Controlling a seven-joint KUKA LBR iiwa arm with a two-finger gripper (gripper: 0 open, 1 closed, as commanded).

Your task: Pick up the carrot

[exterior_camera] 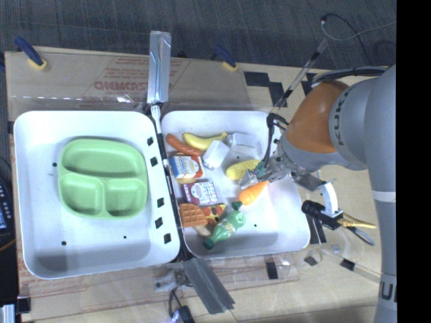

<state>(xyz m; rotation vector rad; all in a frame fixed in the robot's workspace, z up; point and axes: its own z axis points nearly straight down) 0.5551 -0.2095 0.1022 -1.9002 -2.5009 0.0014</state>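
Observation:
The carrot (252, 193) is orange and lies at a slant in the middle of the right bin (286, 231), its thick end pointing up and right. My gripper (259, 174) reaches in from the right and is low in the bin, right at the carrot's thick end and beside a yellow lemon (240, 169). The gripper's tip is small and dark against the clutter, and I cannot tell whether it touches the carrot.
The right bin also holds a banana (202, 140), a red-orange sausage (182, 145), a white block (215, 154), two snack packets (195, 180), a waffle (192, 215) and a green bottle (225, 226). The left bin (34, 234) holds a green divided plate (103, 177).

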